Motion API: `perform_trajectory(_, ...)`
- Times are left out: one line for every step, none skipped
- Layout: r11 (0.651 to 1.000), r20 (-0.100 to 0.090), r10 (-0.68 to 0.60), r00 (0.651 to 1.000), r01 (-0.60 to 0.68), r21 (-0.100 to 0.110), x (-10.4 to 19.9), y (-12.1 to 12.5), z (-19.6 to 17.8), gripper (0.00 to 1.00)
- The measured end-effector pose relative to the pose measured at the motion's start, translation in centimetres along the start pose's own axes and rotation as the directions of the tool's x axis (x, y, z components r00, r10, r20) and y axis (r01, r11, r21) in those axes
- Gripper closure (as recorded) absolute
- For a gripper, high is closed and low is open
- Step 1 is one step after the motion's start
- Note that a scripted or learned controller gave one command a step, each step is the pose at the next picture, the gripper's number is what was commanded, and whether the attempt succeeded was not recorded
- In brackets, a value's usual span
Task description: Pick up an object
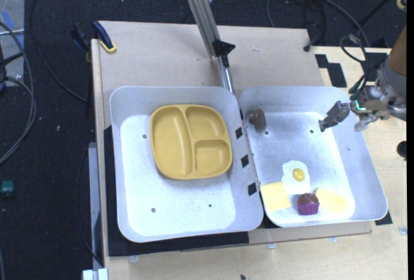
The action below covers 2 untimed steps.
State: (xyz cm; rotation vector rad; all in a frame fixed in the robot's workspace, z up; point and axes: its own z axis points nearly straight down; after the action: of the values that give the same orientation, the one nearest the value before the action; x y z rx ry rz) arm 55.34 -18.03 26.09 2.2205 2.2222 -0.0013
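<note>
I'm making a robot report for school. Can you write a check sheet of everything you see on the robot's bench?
Surface: wooden bench bearing left bin and right bin, side by side.
Job's things: in the right bin, fried egg toy, purple toy, yellow slice, another yellow piece, brown lump.
Clutter: yellow divided plate in the left bin.
Grippers: gripper above the right bin's far right side, nothing seen between its fingers.
Cables: black cables on the floor.
Surroundings: metal pole, dark carpet.

Arm cut by the edge

We see the arm (400, 72) leave at the right; the gripper (336, 115) is too small to read.
</note>
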Motion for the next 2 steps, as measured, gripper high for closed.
perform_trajectory(1.0, 0.0, 0.0, 1.0, 0.0, 0.0, 0.0, 0.0, 0.0, 0.0)
perform_trajectory(1.0, -0.001, 0.001, 1.0, -0.001, 0.004, 0.3, -0.1, 4.3, 0.0)
